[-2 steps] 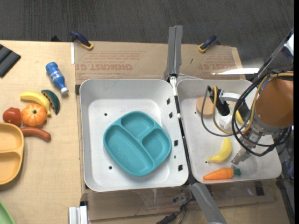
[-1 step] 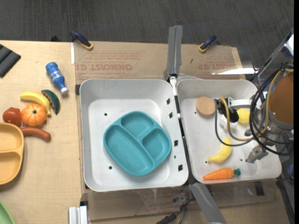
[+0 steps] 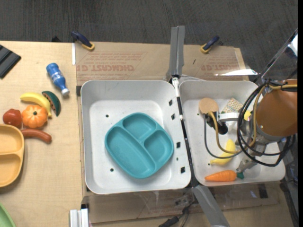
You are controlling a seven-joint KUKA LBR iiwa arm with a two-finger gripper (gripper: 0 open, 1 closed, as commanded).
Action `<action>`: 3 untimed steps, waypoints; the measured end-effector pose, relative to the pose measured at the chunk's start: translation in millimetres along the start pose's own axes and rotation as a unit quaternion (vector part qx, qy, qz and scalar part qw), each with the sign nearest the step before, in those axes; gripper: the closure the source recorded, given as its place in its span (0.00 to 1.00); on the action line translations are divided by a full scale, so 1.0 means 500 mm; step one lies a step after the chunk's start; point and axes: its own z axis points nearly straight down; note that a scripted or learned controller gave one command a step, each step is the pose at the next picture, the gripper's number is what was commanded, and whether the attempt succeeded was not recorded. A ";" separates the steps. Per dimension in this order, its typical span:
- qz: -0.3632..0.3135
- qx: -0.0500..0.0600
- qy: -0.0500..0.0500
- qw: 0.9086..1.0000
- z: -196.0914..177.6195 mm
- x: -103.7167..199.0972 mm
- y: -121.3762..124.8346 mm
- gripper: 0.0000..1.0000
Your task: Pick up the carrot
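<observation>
The carrot (image 3: pixel 220 176), orange with a small green top, lies along the front wall of the right bin (image 3: pixel 196 91), pointing left. My gripper (image 3: pixel 245 166) hangs just above and to the right of the carrot's green end, below the arm's orange band (image 3: pixel 279 112). Cables loop around the wrist and hide much of the gripper. Nothing shows between it and the carrot.
A yellow piece (image 3: pixel 221 161) lies just behind the carrot. A tan round-headed utensil (image 3: pixel 208 106) and a patterned item (image 3: pixel 231 106) sit at the bin's back. The left bin (image 3: pixel 94 126) holds a teal divided plate (image 3: pixel 138 144). Toy fruit, a bottle and an orange dish lie on the bench at left.
</observation>
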 end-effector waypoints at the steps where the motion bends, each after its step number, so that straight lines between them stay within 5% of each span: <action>1: 0.001 0.002 -0.002 1.000 -0.016 0.000 -0.006 1.00; 2: -0.014 0.001 0.003 1.000 -0.085 0.032 0.112 1.00; 3: 0.016 0.001 0.000 1.000 -0.210 -0.048 -0.134 1.00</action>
